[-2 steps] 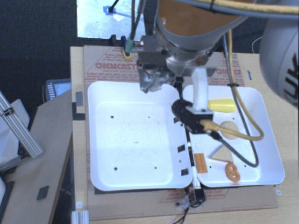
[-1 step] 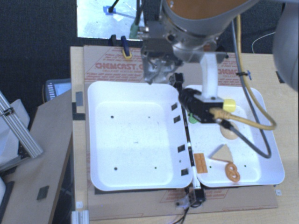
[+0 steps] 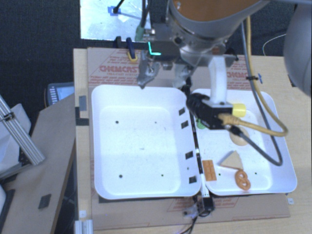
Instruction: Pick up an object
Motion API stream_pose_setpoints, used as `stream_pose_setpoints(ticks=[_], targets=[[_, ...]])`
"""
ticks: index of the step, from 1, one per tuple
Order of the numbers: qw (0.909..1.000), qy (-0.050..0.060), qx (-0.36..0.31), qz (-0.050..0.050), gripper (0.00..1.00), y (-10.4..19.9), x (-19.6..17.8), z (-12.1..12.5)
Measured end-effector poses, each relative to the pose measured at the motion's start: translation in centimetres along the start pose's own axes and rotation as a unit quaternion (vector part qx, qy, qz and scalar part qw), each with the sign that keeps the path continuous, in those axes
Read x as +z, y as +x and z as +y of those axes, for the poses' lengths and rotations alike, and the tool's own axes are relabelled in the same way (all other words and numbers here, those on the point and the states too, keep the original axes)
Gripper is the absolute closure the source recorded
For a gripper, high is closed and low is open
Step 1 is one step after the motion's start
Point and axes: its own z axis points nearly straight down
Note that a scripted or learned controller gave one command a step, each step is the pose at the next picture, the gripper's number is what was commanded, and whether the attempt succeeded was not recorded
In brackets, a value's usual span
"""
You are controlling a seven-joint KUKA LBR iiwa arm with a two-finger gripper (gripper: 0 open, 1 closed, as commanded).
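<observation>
My gripper (image 3: 164, 77) hangs over the far rim of the left bin (image 3: 105, 130), fingers spread open with nothing between them. One grey fingertip (image 3: 146, 76) points down at the bin's back edge, the other (image 3: 181, 78) is near the divider between the bins. In the right bin (image 3: 278, 177) lie a tan wedge (image 3: 232, 160), an orange pretzel-shaped piece (image 3: 242, 180), a small orange block (image 3: 208, 170) and a tan round piece (image 3: 239, 138). A yellow cylinder (image 3: 239, 110) sits farther back, beside a black fitting (image 3: 208, 113).
A yellow hose (image 3: 273, 126) and a black cable (image 3: 265, 155) loop across the right bin. A white post (image 3: 218, 84) stands over that bin's far side. The arm's wide body (image 3: 209, 9) hides the bench's back. Cardboard (image 3: 112, 67) lies under both bins.
</observation>
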Motion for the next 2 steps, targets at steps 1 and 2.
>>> stream_pose_setpoints(ticks=[1,2], targets=[[1.0,-0.001,-0.001,0.001,1.0,0.02,-1.16,0.03],[1.0,-0.001,-0.001,0.001,0.0,0.02,-1.11,0.02]])
